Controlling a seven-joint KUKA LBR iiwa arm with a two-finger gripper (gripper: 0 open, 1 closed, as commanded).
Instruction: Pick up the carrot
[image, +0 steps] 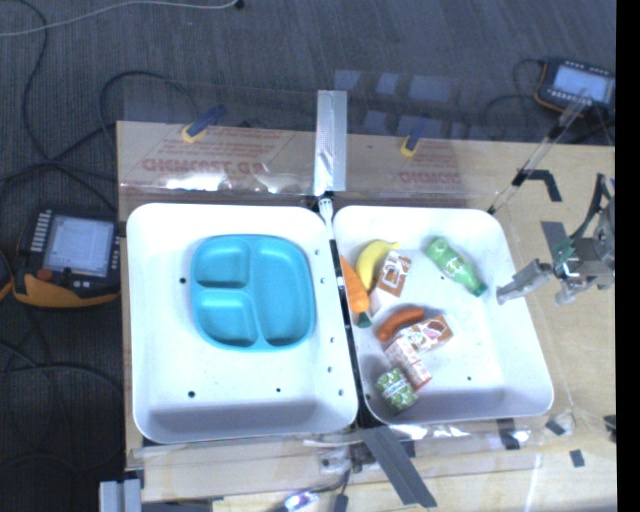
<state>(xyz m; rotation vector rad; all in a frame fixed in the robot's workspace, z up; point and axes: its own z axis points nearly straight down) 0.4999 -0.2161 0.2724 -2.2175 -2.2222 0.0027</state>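
Hanging at the right edge of the bench (580, 420), outside the right bin (500, 395), the hand (585, 270) is small and cluttered in this view; whether it is spread or pressed together cannot be told, and nothing shows between its parts. Right bin, nearest the hand first: green bottle (455, 265) lying aslant in the upper part; red-and-white carton (395, 273) beside a banana (372, 262); orange-red sausage-like item (400, 320) at mid-bin; a second red-and-white carton (415, 350) below it; small green packet (396, 388) near the lower wall. Carrot (354, 288): lying lengthwise against the bin's left wall, just beside the banana, green end pointing down. Left bin (160, 390): blue compartment tray (250, 290), centred. Well apart from the hand, a handheld control pendant (65, 258) lies on the floor at left.
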